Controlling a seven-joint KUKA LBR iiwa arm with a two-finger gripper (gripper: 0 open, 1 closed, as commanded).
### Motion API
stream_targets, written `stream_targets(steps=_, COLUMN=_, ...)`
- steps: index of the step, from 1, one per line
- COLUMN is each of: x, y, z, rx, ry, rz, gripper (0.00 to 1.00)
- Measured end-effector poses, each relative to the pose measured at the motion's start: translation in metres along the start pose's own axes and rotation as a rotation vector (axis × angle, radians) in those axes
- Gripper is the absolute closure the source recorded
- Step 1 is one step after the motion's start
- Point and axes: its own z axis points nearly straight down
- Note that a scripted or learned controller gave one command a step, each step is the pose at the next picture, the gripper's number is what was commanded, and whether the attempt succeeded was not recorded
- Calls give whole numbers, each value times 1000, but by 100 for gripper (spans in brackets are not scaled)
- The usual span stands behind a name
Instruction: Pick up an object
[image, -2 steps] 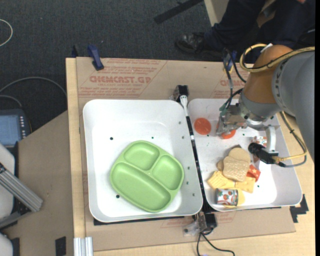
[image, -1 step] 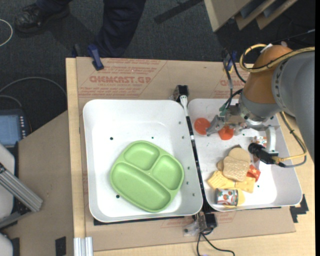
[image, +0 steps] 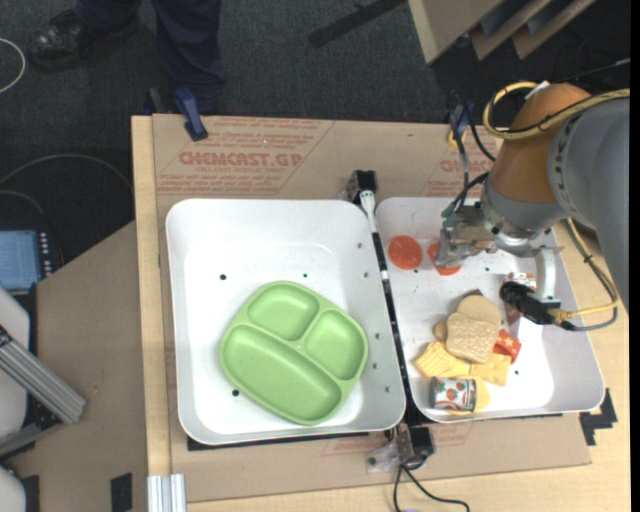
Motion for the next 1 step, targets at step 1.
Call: stream_targets(steps=1, x=0, y=0, z=1, rx=1, ry=0, rz=0, gripper=0)
